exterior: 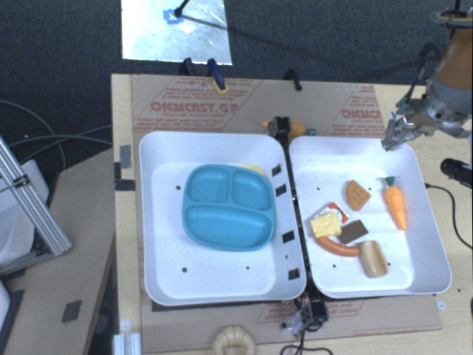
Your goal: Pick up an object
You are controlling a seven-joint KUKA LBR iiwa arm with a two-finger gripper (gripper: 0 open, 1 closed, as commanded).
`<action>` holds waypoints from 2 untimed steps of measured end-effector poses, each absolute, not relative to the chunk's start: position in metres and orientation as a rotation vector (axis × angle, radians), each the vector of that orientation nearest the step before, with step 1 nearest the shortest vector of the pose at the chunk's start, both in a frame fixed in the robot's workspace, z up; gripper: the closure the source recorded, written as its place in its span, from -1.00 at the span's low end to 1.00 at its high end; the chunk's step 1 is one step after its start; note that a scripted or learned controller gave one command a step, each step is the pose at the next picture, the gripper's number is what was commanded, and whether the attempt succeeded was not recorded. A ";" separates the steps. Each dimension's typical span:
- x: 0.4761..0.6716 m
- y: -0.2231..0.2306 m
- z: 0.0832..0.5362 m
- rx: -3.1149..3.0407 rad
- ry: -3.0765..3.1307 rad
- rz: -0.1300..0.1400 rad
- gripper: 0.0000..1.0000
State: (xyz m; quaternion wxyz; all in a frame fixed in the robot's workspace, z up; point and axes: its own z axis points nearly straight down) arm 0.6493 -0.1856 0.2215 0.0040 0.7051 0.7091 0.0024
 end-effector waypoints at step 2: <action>0.643 -0.078 0.236 2.209 2.231 0.008 1.00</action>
